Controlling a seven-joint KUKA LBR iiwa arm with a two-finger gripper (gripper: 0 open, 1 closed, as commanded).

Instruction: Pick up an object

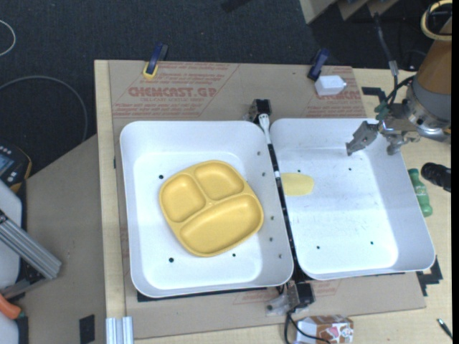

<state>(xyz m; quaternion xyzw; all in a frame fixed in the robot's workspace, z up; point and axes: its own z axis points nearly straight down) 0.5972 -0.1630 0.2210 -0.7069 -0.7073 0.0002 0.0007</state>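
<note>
My gripper [376, 138] hangs over the right bin's [344, 242] far right corner, its two fingers spread apart with nothing between them. A small pale yellow piece [297, 184] lies on that bin's floor close to its left wall, well apart from me. The left bin [136, 192] holds a yellow divided tray [210, 207]. Both bins sit on a cardboard sheet [208, 88] with red lettering, clipped at its far edge. Dark carpet [86, 20] surrounds the bench.
</note>
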